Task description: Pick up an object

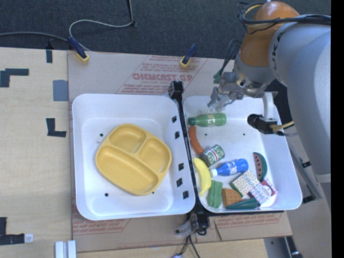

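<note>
Camera view: "CHEMCAST" on cardboard point(161, 75)

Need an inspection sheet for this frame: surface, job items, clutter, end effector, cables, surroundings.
Surface: cardboard sheet on a wooden bench, bearing left bin and right bin.
Job's things: in the right bin, green bottle, can, blue bottle, banana, watermelon slice.
Clutter: yellow divided plate in the left bin.
Grippers: end effector just above the green bottle, holding nothing.
Cables: black cable at the top.
Surroundings: dark floor behind the bench.
</note>
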`<state>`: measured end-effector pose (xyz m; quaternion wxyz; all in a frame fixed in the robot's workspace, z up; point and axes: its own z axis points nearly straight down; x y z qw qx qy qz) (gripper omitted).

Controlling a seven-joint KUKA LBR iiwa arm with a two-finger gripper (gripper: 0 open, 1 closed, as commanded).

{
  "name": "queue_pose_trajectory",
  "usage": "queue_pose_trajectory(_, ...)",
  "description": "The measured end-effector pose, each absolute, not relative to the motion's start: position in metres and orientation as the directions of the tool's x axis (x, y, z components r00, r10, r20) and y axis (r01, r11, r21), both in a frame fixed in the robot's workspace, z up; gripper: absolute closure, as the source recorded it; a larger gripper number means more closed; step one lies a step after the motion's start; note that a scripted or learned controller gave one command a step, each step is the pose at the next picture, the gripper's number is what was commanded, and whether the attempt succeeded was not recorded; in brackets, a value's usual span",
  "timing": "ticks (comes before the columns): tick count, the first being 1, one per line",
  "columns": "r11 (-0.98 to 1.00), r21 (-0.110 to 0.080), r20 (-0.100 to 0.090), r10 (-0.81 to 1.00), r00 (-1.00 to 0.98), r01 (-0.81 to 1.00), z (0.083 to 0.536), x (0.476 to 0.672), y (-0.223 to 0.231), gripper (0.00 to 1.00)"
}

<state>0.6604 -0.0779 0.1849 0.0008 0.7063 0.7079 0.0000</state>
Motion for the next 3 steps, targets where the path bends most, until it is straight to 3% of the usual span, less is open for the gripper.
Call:
queue_pose_trajectory(1,0.001,-0.001,-0.001,1.0,-0.001,1.0,0.184,0.66,-0.078,0.0)
queue_pose_trajectory(2,0.001,0.0,-0.002,1.0,-0.001,1.0,0.1,0.667,-0.1,0.0)
queue_pose_trajectory(3,0.0,0.0,-0.001,1.0,0.0,1.0,0.085,0.626,-0.095,0.0)
